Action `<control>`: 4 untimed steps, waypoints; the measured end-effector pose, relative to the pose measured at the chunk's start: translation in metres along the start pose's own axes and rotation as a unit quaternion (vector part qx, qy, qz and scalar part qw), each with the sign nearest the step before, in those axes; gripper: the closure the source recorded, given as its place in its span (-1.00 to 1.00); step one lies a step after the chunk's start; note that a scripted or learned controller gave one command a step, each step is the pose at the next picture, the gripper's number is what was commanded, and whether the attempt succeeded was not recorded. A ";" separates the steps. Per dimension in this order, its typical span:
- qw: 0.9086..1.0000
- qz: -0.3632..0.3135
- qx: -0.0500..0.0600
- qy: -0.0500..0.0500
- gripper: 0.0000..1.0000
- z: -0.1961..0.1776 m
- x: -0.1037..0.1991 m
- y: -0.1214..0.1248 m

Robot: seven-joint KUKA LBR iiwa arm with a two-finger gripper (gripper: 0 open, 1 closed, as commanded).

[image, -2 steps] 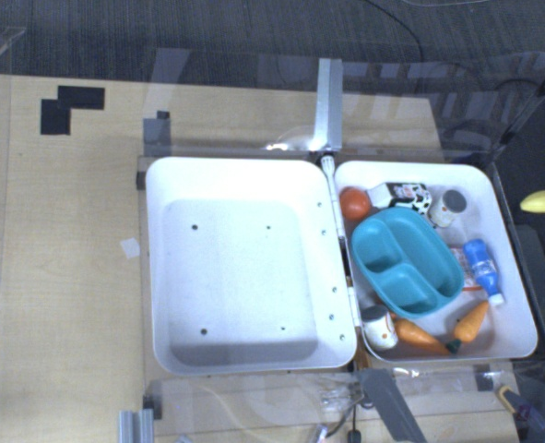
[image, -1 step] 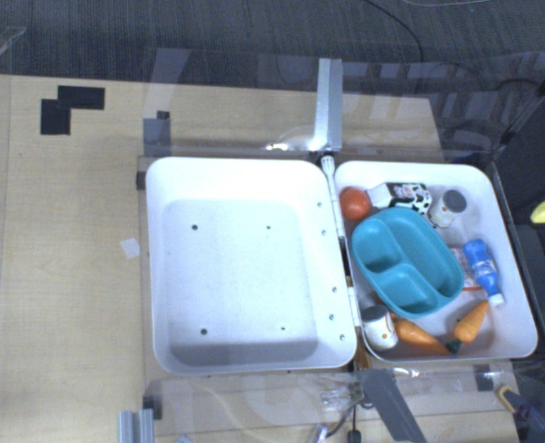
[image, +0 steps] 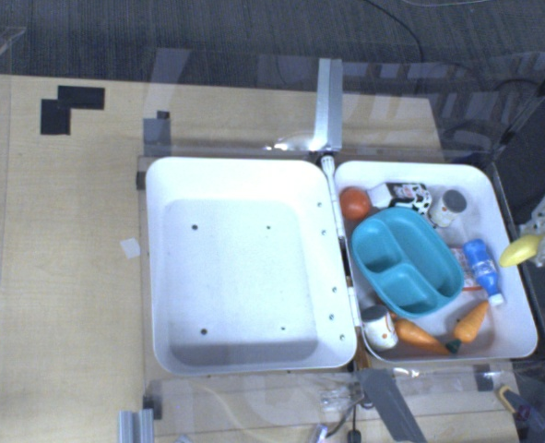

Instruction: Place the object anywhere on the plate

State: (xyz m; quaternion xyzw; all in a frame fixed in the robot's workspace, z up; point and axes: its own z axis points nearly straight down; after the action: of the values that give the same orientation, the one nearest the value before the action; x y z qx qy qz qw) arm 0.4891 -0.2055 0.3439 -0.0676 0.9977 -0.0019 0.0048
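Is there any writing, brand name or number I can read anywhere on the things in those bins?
None can be read.
The blue plastic bottle has a pale label band: too blurred to read.
The small black-and-white patterned object: markings, no legible letters.
The black shapes on the bench: plain blocks, not text.

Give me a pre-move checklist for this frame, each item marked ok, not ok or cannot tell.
1. Yellow object between the fingers of the gripper: cannot tell; it sits at the gripper's tip over the right bin's right rim.
2. Blue divided plate reachable in the right bin: ok.
3. Plate compartments free of items: ok.
4. Clutter crowding the plate: not ok; blue bottle, two carrots and orange ball lie close around it.
5. Object already on the plate: not ok; it is off to the plate's right.
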 end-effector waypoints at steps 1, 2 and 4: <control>0.993 -0.118 0.001 -0.003 1.00 -0.094 -0.017 0.003; 0.970 -0.244 0.001 -0.002 1.00 -0.094 -0.013 -0.002; 0.795 -0.606 -0.001 -0.001 1.00 -0.064 -0.003 -0.001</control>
State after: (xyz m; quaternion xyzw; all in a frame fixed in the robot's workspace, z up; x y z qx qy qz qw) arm 0.4915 -0.2055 0.4079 -0.6585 0.7526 -0.0037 0.0034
